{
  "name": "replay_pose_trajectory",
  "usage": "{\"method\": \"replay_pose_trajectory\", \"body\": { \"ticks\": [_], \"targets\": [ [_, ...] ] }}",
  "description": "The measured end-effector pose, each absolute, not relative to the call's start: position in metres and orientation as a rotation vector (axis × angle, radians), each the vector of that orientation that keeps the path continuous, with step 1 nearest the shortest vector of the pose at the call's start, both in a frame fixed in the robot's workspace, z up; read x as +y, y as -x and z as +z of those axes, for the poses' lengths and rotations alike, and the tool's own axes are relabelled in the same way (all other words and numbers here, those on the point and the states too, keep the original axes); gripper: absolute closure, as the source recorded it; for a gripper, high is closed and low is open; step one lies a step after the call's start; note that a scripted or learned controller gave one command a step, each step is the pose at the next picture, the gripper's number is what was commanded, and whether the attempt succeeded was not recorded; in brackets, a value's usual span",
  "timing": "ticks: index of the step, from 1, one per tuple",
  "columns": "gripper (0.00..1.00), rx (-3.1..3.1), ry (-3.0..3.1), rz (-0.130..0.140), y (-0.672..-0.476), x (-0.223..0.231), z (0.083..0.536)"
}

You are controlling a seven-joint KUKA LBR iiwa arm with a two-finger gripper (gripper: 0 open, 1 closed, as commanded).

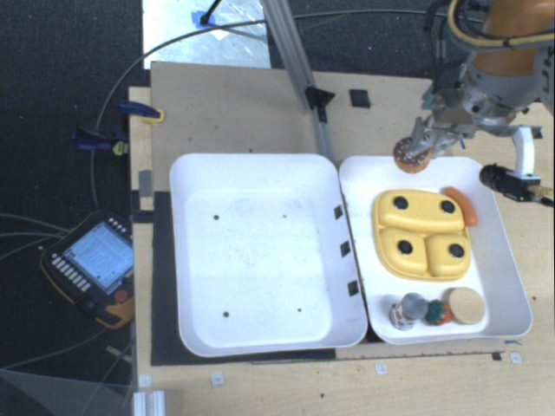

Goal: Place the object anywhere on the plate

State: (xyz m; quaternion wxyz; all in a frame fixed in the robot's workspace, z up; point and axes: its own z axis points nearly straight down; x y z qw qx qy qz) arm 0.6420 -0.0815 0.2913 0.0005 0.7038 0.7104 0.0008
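Small toys (431, 308) lie below the yellow plate (422, 233); the claw (415, 152) seemingly pinches a brown round object (411, 157); no legible writing.

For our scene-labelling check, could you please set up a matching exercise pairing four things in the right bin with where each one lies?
Things:
1. yellow plate
2. orange sausage-shaped piece
3. tan round disc
4. brown speckled round piece

Places:
A. near corner of the bin, right of the small items
B. middle of the bin
C. far rim of the bin, under the gripper
D. against the plate's far right edge

Pairs: 1-B, 2-D, 3-A, 4-C
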Motion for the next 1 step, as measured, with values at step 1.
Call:
{"method": "replay_pose_trajectory", "body": {
  "ticks": [1],
  "targets": [
    [1.00,2.232,-2.211,0.003,-0.6270,-0.0314,0.2912]
  ]
}}
